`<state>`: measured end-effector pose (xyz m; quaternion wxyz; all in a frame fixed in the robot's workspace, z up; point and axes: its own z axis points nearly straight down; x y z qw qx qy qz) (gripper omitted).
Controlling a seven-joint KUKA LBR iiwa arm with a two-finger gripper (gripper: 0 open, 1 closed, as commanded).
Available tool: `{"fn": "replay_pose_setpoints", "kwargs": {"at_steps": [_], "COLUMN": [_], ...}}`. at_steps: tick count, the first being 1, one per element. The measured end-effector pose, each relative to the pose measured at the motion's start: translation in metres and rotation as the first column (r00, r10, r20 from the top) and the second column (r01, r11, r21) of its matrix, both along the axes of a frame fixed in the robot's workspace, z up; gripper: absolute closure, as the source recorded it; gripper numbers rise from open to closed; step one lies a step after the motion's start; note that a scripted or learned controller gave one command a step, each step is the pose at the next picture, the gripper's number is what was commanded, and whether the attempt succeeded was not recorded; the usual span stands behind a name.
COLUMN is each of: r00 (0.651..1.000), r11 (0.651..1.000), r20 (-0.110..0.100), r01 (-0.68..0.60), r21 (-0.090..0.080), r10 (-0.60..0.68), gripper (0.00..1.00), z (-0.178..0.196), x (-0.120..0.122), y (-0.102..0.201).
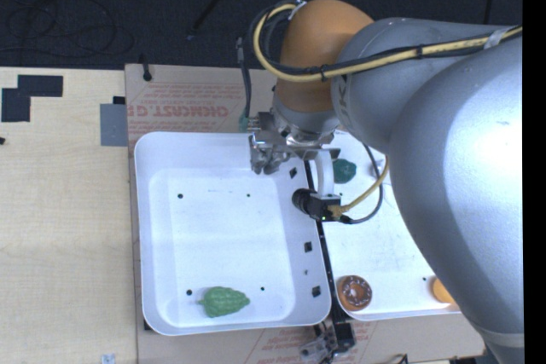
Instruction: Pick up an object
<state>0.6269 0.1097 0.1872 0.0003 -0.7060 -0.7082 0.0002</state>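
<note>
Nearest us, a green lumpy object (224,301) lies at the left bin's (153,183) near edge; we judge it light and soft, best pinched across its middle. The gripper (275,151) hovers far off; we cannot tell its opening.

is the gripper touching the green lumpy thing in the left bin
Apart. The camera view shows the gripper up at the far edge of the left bin, while the green lumpy object lies near the front wall with bare white floor between.
</note>
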Motion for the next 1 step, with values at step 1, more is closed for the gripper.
{"fn": "replay_pose_setpoints", "kwargs": {"at_steps": [1], "r00": [1.000], "r11": [1.000], "r20": [-0.010], "r01": [-0.002], "r21": [0.000], "r10": [0.002], "gripper": [1.00], "z": [-0.0593], "x": [-0.0292], "y": [0.0702]}}
